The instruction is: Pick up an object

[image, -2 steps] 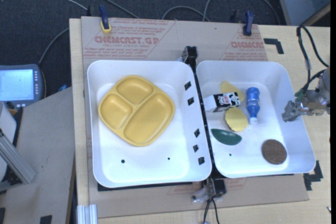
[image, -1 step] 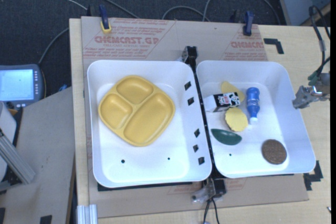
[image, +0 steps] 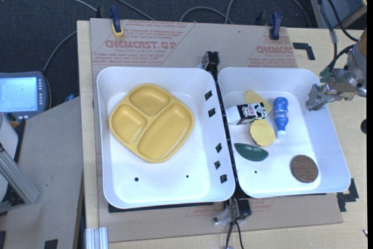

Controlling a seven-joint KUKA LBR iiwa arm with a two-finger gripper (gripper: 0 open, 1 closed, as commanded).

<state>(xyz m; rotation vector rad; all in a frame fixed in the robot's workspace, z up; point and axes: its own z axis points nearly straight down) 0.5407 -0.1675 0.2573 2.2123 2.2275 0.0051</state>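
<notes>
The right bin (image: pixel 326 125) holds a blue bottle (image: pixel 281 114), a small white carton with a black pattern (image: pixel 249 112), two yellow pieces (image: pixel 262 133), a dark green leaf-shaped piece (image: pixel 251 152) and a brown round disc (image: pixel 304 168). My gripper (image: pixel 315 97) hangs at the right bin's far right rim, to the right of the blue bottle and apart from it. Nothing shows between its fingers.
The left bin (image: pixel 116 183) holds a yellow divided plate (image: pixel 152 122). A black divider with clips (image: pixel 217 119) runs between the bins. Clamps (image: pixel 116 25) and cables lie at the bench's far edge. A small screen (image: pixel 20 93) stands at the left.
</notes>
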